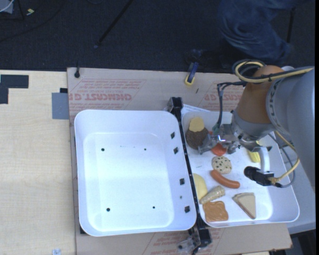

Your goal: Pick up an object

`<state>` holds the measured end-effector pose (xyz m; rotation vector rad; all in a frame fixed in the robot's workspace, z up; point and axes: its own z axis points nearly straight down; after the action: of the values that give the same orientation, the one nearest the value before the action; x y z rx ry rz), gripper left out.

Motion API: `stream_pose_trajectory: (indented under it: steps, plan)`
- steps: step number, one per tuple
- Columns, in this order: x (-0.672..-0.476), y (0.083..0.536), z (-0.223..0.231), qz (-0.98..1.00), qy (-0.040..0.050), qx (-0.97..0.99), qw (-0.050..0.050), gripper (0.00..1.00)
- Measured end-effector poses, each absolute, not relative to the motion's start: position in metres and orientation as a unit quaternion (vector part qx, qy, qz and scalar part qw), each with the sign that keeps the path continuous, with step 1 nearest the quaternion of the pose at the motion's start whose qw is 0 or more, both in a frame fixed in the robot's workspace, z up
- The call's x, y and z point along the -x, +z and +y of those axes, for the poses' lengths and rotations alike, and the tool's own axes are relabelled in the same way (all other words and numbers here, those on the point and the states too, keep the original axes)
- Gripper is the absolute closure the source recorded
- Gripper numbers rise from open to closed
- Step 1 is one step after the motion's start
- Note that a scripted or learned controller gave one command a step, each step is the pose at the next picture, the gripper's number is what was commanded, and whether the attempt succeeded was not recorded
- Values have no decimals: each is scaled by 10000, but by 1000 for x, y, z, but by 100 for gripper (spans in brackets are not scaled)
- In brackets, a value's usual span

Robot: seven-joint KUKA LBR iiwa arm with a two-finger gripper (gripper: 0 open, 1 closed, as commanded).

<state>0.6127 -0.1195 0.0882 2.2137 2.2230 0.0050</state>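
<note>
The gripper [219,142], finger state indiscernible, hangs in the right bin [287,209] over a red piece [219,150] at 12 o'clock from the cookie [221,164]; it appears light, rigid, smooth plastic, best pinched across its width.

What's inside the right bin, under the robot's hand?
The right bin holds toy food: a cookie, sausage, toast and a wedge. Something red peeks from under the hand, mostly covered.

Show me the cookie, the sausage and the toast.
cookie [221,164], camera view, middle of its top
sausage [225,179], camera view, mid-length
toast [216,211], camera view, centre of the slice
</note>
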Motion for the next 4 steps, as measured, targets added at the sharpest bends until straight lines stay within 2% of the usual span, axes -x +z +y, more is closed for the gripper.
stream_pose_trajectory:
  steps: [1, 2, 3, 4]
  plan:
    - [-608, 98, -121, 7068, -11, -7074, -22, 100]
    - [-608, 97, -121, 7067, -13, -7075, -25, 0]
    - [-613, 87, -87, 7076, -9, -7066, -23, 0]
    - [-636, 88, -81, 7074, -3, -7068, -6, 0]
